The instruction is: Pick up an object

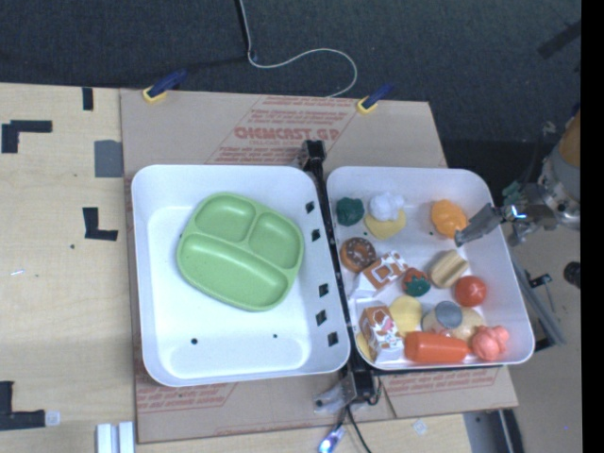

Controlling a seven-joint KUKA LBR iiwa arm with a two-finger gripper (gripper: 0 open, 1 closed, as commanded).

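The gripper (491,220) hangs over the right bin's (415,176) right edge, nothing between its fingers — how far apart they stand I cannot tell. Toy food crowds that bin: an orange piece (447,217) nearest, a red ball (469,291) and carrot (436,348) toward the front (a green divided plate (241,250) sits in the left bin (156,253))

Grey arm (557,201) with orange band, dark grey gripper (486,223) fingers
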